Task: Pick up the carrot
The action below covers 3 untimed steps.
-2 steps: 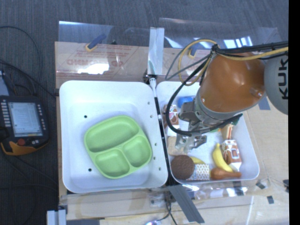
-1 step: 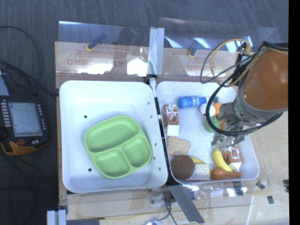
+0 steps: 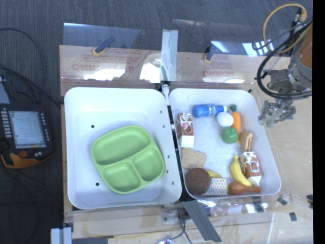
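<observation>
A: Where's the carrot [image 3: 236,120]?
B: In the right bin [image 3: 264,136], toward its far right corner, touching a white egg [image 3: 224,119], with a green ball [image 3: 229,134] just in front.
A: And the pincer [image 3: 275,113]?
B: Past the bin's right wall, over the tabletop [image 3: 299,156], holding nothing. It looks small and blurred, so I cannot tell its spread.

I watch through one fixed camera above the bench [image 3: 299,151], looking down at a slant on both white bins [image 3: 81,116].
</observation>
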Available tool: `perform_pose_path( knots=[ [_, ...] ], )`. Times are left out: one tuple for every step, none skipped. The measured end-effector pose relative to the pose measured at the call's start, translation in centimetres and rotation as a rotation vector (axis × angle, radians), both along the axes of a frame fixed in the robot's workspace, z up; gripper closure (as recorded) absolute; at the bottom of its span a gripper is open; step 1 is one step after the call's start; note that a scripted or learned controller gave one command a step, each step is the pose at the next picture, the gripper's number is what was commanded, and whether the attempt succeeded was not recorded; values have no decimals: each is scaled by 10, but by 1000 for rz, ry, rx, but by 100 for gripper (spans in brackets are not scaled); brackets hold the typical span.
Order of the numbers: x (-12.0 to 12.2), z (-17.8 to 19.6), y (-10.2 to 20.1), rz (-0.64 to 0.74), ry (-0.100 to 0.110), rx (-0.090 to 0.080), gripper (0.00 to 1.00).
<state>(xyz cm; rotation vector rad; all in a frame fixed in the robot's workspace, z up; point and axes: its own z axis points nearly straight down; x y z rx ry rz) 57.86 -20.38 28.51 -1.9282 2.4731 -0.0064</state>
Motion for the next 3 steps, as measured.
perform_pose_path(
  knots=[
    [-34, -136, 44, -56, 18, 7, 100],
    [-44, -100, 121, -42, 5, 4, 100],
    [-56, -13, 168, 316, 5, 2, 100]
  ],
)
